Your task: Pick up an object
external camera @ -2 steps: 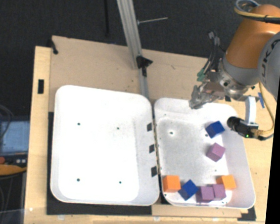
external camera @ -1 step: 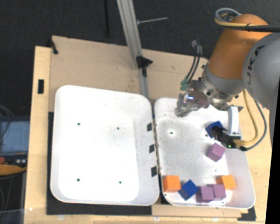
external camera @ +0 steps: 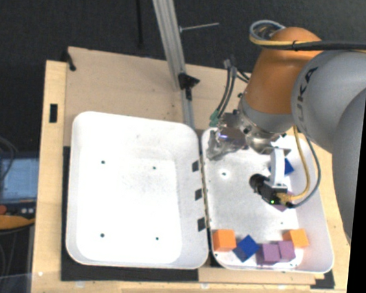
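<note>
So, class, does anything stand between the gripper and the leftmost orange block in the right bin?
Nothing visible does. The gripper hangs over the right bin's far left corner; bare white floor runs from there to the orange block by the near wall.

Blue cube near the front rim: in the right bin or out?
In. The blue cube sits inside the right bin, within its rim, between an orange cube and a purple cube.

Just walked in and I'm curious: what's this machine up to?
A robot arm reaches into the right bin, its gripper near the bin's far left corner. Its job is to pick up an object. Orange, blue and purple blocks lie along the bin's near edge, well apart from the gripper.
</note>
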Tool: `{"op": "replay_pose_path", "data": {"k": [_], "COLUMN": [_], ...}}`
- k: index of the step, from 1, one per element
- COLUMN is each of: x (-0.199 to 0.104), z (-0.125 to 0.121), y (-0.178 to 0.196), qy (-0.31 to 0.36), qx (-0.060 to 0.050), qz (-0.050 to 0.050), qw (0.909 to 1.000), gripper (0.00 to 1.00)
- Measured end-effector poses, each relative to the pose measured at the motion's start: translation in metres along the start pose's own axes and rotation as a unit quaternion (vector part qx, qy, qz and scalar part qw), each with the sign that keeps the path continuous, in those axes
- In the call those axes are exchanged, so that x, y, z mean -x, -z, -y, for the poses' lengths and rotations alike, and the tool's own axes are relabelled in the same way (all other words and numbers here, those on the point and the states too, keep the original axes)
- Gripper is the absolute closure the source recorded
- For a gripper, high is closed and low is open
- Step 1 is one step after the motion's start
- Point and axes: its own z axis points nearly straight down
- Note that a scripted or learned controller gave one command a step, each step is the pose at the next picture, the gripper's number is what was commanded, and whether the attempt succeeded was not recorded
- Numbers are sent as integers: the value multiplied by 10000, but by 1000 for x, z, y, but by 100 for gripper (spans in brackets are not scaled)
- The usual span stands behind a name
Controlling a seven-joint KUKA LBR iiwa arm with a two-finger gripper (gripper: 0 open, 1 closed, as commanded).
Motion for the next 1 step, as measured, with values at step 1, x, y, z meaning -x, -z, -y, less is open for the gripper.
{"op": "replay_pose_path", "data": {"k": [1], "x": [-48], "z": [21], "y": [9], "qy": [11], "qx": [5], "qz": [-12], "qw": [10000], "gripper": [100]}}
